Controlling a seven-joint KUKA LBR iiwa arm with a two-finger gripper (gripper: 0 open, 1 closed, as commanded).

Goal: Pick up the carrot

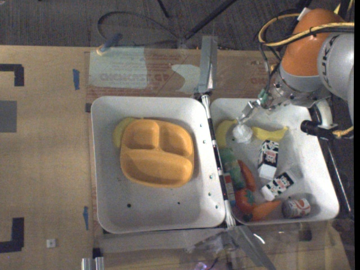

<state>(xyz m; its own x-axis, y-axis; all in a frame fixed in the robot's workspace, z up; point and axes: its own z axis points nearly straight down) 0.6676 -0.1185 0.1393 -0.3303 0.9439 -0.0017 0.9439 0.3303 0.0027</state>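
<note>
One carrot (265, 209) we logged at lower right, long axis near-horizontal, well below the gripper (247, 117); whether that was released or clenched, we could not tell.

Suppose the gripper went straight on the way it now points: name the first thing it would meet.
Probably the banana. The gripper points down and left, with its tip beside the banana's near end; depth is unclear, so it could meet the bin floor instead.

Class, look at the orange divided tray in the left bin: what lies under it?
A yellow plate pokes out from under the orange divided tray at its upper left edge. The tray covers the rest of it, so its shape is hidden.
</note>
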